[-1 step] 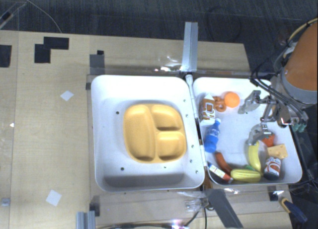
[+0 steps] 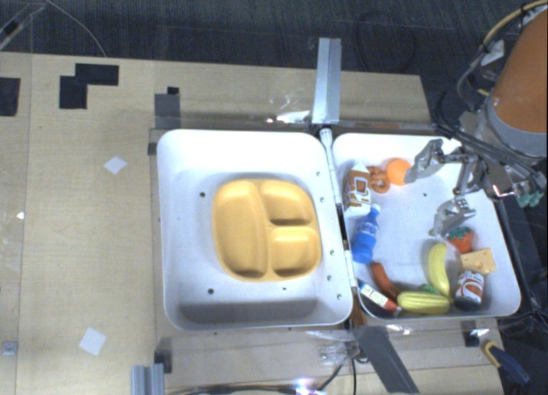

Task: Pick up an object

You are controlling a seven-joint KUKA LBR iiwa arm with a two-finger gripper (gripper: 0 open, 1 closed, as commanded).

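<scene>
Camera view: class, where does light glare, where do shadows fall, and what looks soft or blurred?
Camera view: glare glints on the clear tape above the left bin; a soft shadow pools along that bin's near wall, below the yellow tray; the small toys in the right bin look soft, their labels unreadable.

Grey arm point(image 2: 514, 119) from the right, gripper point(image 2: 441, 183) fingers spread apart, empty.

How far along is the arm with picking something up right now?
Done: the gripper has reached the right bin, fingers spread over bare floor. In hand: nothing sits between them. Left: closing on an object, such as the strawberry just below, then lifting it.
</scene>
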